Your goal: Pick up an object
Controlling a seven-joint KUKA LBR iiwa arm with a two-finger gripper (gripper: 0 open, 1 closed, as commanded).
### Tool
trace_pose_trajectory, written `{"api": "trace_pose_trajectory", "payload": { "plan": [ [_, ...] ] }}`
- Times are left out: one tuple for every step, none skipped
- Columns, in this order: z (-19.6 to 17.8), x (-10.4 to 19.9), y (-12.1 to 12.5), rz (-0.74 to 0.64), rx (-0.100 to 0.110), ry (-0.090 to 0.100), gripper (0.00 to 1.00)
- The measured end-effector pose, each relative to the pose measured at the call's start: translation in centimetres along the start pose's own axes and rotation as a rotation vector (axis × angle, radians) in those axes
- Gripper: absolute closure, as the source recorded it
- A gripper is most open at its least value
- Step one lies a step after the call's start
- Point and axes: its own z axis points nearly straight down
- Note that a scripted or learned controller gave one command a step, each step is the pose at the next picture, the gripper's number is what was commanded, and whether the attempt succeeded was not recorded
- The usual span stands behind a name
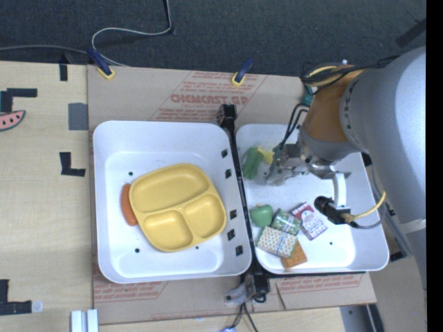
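While reaching in from the right with the grey arm [394, 116], hangs low over the upper half of the right bin [346, 258], with the gripper [279, 173] aimed at that bin's left wall. Cannot tell whether the gripper is spread or pressed together, since too little of its tip can be made out. Grips nothing that can be seen.

Just left of the gripper, close against the right bin's left wall: a dark green object [250, 162], with a small yellow piece [261, 151] at its upper side. Cannot tell whether the gripper touches the dark green object.

Crowded along the lower left part of the same bin: a light green object [261, 215], two checkered packets [277, 241] overlapping just beside it, a white and pink packet [311, 221] to their right, and an orange cracker [295, 256] near the bottom rim. Near the white and pink packet, on its right: a black fitting [329, 209] with a yellow cable, hanging from the arm above the bin floor.

Across the middle of the left bin [111, 254]: a yellow divided plate [178, 206], lying over part of an orange-red piece [128, 205] at its left edge.

Under both bins: a sheet of printed cardboard [201, 99], held by yellow clips [242, 76] at its top edge.
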Motion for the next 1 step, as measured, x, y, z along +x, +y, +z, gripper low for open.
{"api": "trace_pose_trajectory", "payload": {
  "plan": [
    [0.01, 0.00, -0.01, 0.000, 0.000, 0.000, 0.00]
  ]
}}
